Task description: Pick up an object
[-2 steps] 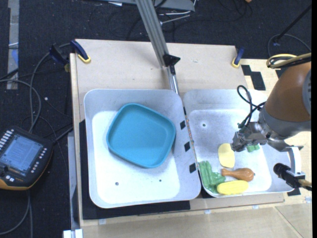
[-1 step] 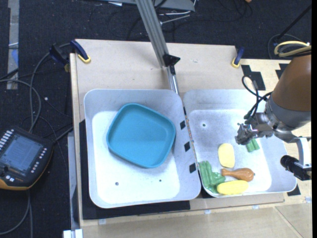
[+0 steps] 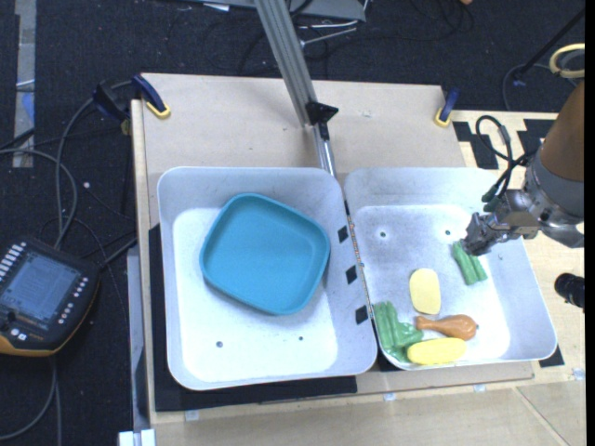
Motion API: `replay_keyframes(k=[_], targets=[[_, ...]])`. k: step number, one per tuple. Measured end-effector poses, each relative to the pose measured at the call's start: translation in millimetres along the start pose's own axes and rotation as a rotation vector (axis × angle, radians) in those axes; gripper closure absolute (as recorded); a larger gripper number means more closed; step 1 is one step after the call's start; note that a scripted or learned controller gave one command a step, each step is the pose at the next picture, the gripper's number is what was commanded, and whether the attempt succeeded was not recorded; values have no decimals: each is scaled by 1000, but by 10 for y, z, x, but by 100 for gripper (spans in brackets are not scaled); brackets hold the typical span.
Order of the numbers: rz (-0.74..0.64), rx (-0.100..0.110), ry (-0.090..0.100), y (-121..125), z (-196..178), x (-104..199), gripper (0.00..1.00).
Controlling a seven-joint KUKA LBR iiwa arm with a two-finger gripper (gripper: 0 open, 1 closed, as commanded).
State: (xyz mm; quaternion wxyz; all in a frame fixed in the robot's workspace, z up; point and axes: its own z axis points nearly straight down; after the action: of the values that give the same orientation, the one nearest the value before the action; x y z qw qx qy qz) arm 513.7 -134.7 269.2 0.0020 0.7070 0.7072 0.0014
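Green stick (image 3: 470, 264) just below the gripper (image 3: 480, 235) (jaw state indiscernible).

A robotics laboratory. A plywood table (image 3: 279, 119) fastened by clamps (image 3: 149, 96) stands on dark carpet (image 3: 65, 54), with two white bins (image 3: 186, 360) to the left of and beneath the gripper (image 3: 476, 235). Loose cables (image 3: 70, 170) run across the floor far left of the gripper to a handheld control pendant (image 3: 37, 295). An aluminium mounting rail (image 3: 288, 49) rises behind the table.
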Motion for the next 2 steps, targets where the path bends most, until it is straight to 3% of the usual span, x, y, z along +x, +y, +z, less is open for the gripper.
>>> replay_keyframes(k=[1,2], targets=[[0,4,0,4,-164,0,100],[-5,6,2,94,22,552,100]])
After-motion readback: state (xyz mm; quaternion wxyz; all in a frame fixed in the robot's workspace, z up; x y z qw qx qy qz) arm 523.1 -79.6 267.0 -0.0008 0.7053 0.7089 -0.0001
